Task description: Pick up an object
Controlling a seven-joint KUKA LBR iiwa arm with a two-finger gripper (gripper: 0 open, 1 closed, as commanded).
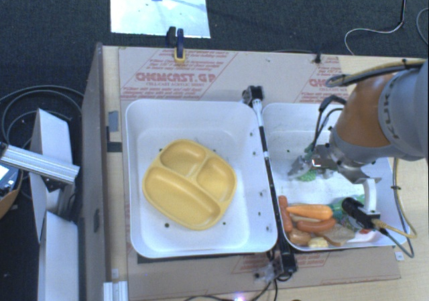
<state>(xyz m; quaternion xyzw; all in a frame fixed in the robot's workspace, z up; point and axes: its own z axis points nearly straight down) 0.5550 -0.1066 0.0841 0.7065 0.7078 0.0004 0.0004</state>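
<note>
Toy carrot [310,212], bench lettering "CHEMCAST GP" [175,78]

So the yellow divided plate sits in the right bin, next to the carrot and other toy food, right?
Not quite. The camera view shows the yellow divided plate alone in the left bin; the carrot and other toy food lie in the right bin.

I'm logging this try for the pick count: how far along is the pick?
Done: the arm has reached into the right bin, and the gripper is low beside a small green object. In hand: nothing visibly between the fingers; whether they are open or shut is unclear. Left: grasping and lifting. The carrot and other toys lie along the bin's near edge; the yellow tray sits in the left bin.
</note>
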